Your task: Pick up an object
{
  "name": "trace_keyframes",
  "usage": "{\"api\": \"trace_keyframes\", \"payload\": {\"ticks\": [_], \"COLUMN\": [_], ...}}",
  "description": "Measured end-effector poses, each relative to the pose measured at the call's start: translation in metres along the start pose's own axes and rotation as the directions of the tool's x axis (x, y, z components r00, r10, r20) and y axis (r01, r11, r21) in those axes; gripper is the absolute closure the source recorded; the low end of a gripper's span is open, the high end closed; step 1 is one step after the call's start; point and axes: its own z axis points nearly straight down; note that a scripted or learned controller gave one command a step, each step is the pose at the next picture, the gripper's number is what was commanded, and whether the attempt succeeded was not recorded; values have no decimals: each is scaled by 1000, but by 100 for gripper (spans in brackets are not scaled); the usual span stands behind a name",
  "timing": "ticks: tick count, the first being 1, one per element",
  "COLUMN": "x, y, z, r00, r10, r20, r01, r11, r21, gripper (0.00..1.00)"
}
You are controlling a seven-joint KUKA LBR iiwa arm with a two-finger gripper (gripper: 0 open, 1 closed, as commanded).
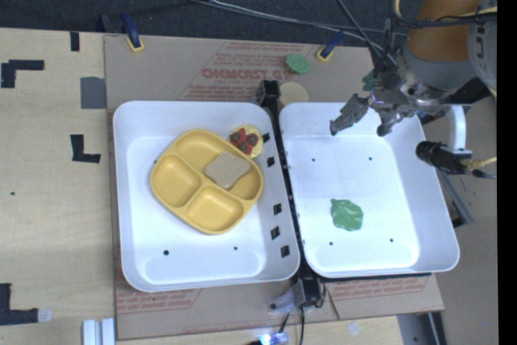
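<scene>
Gripper hangs over the right bin near its far edge, fingers spread wide w/ nothing between them. The green piece lies on that bin's floor toward the near edge, well apart from the gripper. In the left bin a yellow tray sits about mid-bin w/ a tan slice in its far-right compartment; a small red-and-yellow item touches the tray's far-right rim, close to the bin's far-right corner.

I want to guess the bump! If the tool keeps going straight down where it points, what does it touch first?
Probably the bare floor of the right bin. The tool hangs open above its far end, though height is unclear.
</scene>
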Motion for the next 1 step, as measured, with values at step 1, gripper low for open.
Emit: {"api": "trace_keyframes", "payload": {"ticks": [1], "x": [0], "y": [2], "z": [-7], "r00": [1000], "r10": [-3], "r20": [1], "r01": [3], "r11": [1000], "r21": [-12], "gripper": [0]}}
